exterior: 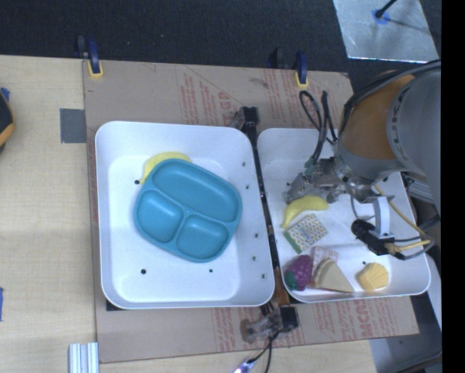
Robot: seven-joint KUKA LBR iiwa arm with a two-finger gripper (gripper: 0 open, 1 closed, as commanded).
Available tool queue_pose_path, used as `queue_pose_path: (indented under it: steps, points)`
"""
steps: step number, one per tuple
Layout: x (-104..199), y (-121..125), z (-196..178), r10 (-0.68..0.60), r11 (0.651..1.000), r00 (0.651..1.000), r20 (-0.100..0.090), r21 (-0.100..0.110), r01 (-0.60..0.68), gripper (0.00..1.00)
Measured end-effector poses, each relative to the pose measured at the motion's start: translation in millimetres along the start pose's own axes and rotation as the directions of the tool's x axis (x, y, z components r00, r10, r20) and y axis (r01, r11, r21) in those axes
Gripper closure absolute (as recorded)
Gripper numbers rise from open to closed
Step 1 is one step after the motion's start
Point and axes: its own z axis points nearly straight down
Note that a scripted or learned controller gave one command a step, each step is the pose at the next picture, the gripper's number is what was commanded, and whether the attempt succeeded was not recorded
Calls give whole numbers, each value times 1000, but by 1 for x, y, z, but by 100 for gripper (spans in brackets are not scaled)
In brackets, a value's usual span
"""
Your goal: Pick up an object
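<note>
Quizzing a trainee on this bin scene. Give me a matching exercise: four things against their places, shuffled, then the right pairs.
Things:
1. blue divided plate
2. yellow banana toy
3. purple grapes toy
4. yellow corn toy

Places:
A. right bin, near right corner
B. left bin, middle
C. right bin, just below the claw
D. right bin, near left corner

Pairs: 1-B, 2-C, 3-D, 4-A

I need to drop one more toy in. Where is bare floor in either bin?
Left bin: bare strips ring the blue divided plate, widest along the near wall and the right wall. Right bin: crowded; banana, checkered piece, grapes, wedge and corn fill the near half beneath the arm.
</note>
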Motion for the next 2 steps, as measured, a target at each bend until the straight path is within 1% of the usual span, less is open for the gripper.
queue_pose_path:
  steps: [1, 2]
  points:
    - [-44, 67, -1, 1, 1000, 1000, 0, -3, -1, 0]
    - [12, 17, 0, 0, 1000, 1000, 0, 0, 0, 0]
